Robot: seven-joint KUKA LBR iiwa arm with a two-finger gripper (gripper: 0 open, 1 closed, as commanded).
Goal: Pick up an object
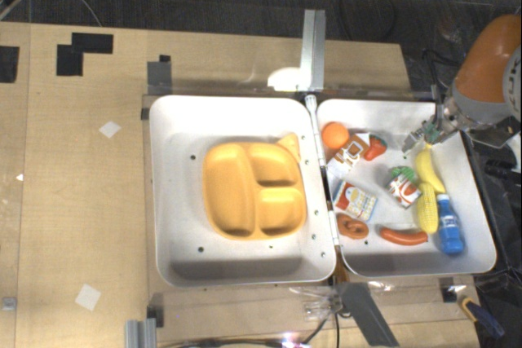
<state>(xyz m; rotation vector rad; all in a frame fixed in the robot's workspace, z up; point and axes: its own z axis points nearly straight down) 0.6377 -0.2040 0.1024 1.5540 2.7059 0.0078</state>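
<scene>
Your gripper (pixel 430 132) hangs at the far right corner of the right bin (pixel 481 257), just beyond the far tip of the banana (pixel 426 166). Whether it is open or closed cannot be judged from this view, and nothing is seen held.

The banana is the nearest candidate. Centre over its midsection before descending, and approach across its narrow width; the corn cob (pixel 426 208) lies touching its near end, so stay clear of that end.

Contents, placed from the banana: a blue bottle (pixel 449 226) beside the corn, a small red-and-green packet (pixel 404 185) to its left, an orange (pixel 333 134) and a red-and-white carton (pixel 352 151) further left, a sausage (pixel 403 236) and a pretzel (pixel 352 227) toward the near edge.

The left bin (pixel 175 257) holds a yellow divided tray (pixel 251 190).
</scene>
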